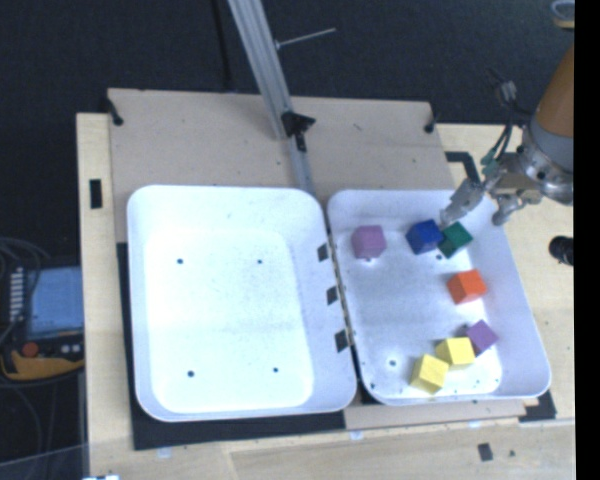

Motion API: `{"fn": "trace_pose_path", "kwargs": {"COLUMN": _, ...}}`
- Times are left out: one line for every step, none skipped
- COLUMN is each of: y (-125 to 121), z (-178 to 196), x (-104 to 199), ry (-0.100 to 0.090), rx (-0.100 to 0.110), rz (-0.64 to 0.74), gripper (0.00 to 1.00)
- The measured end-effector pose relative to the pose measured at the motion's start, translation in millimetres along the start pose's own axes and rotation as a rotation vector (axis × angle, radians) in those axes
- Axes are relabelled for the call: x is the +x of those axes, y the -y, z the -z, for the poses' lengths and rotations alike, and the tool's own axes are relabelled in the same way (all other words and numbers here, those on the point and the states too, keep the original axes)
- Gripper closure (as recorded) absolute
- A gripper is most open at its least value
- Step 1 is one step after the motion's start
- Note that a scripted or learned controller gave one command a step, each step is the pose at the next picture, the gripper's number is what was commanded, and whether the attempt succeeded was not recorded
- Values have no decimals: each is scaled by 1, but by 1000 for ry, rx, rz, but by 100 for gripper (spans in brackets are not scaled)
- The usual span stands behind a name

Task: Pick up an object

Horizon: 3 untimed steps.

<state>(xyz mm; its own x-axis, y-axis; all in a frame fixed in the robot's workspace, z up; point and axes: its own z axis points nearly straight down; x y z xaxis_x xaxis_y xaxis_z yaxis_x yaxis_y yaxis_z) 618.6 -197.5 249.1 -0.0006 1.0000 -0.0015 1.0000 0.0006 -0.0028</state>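
Bench point(95, 268): wood top w/ two white bins side by side; dark floor round it.
Left bin point(150, 218): bare white floor, a few dark specks.
Right bin point(525, 308): carries all the blocks, so any pick happens here.
Arm point(552, 118): comes in from view's right, orange band at frame edge, wrist slanted down twd bin's far right corner.
Gripper point(458, 208): low over far-right part of right bin, tip just above the blue/green pair. Fingers — cannot tell how they stand; they merge into one pale streak. Nothing seen btwn them, so no hold claimed.
Orange block point(467, 286): alone, right side, mid-bin.
Pink block point(369, 240): alone, near bin's left wall, well apart from the others.
Blue block point(423, 235): likely target, nearest the tip; touching or nearly touching green.
Green block point(456, 239): just right of blue, partly under the tip.
Yellow blocks point(430, 372) point(457, 351): pair at near edge, close together.
Purple block point(481, 335): just beside the upper yellow.
Step, as I judge it: final descent onto blue/green.
Do it well: centre on ONE block, not the seam; set fingers across free faces, not the side shared w/ neighbour; go straight down, close, lift slow.
Risk: straddling both → push or tilt, slip on lift.
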Motion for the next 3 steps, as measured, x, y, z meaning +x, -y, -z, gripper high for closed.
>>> {"fn": "trace_pose_path", "kwargs": {"y": -8, "z": -49, "x": 4, "ry": -1, "rx": 0, "rz": 3, "gripper": 0}}
{"fn": "trace_pose_path", "kwargs": {"y": 2, "z": -98, "x": 3, "ry": -1, "rx": 1, "rz": -1, "gripper": 0}}
{"fn": "trace_pose_path", "kwargs": {"y": 0, "z": -83, "x": 2, "ry": 1, "rx": -8, "rz": -3, "gripper": 100}}
